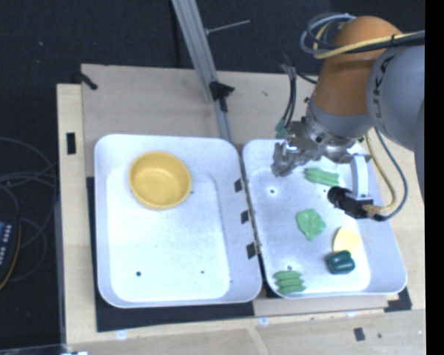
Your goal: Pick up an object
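Observation:
My gripper (283, 161) hangs over the far left part of the right bin (270, 220), near its back wall. Nothing shows under it but bare bin floor. A pale green piece (323, 176) lies just to its right. Nearer the front lie a green leafy piece (309, 223), a yellow wedge (347, 238), a dark green block (340, 262) and a ridged green piece (288, 280). In the left bin (170, 272) a yellow bowl (160, 180) stands upright at the back left.
A grey metal post (200, 50) slants up from behind the bins' shared wall. A black fitting (345, 200) with cables hangs from the arm over the right bin. The wooden bench (133, 95) borders both bins.

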